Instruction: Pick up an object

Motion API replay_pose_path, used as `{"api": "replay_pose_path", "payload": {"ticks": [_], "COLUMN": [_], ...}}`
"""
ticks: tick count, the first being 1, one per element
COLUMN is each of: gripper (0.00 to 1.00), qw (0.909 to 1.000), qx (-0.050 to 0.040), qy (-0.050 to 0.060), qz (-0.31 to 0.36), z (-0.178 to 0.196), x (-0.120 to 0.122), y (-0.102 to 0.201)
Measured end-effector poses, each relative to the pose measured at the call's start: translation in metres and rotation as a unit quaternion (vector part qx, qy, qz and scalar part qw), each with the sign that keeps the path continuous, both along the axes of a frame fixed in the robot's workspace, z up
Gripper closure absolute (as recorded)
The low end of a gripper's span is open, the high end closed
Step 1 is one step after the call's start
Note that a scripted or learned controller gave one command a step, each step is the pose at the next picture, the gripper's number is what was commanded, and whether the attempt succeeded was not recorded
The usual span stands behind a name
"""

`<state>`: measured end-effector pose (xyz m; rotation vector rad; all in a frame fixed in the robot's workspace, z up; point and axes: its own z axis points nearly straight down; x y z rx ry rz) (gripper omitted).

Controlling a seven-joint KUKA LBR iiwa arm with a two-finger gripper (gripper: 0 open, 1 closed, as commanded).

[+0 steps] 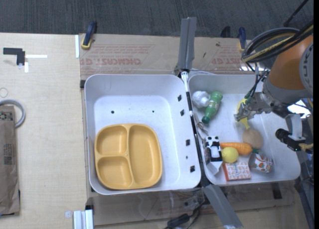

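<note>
- Left shallow white bin: yellow three-compartment plastic plate in its near-left corner.
- Right shallow white bin: green plastic bottle by its left wall; orange carrot and yellow lemon toward its near edge.
- Gripper: over the right bin's middle; grip state cannot be told.
- Progress, as judged: nothing seen lifted; pick outstanding.
</note>
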<state>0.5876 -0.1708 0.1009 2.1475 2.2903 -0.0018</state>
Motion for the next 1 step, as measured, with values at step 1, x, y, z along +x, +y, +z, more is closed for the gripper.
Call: {"api": "replay_pose_path", "payload": {"ticks": [1], "gripper": [1.00], "qw": [0.9979], "qx": [0.0005], "qy": [0.001], "qz": [0.064], "z": [0.0974], "x": [-0.0453], "y": [0.0179]}}
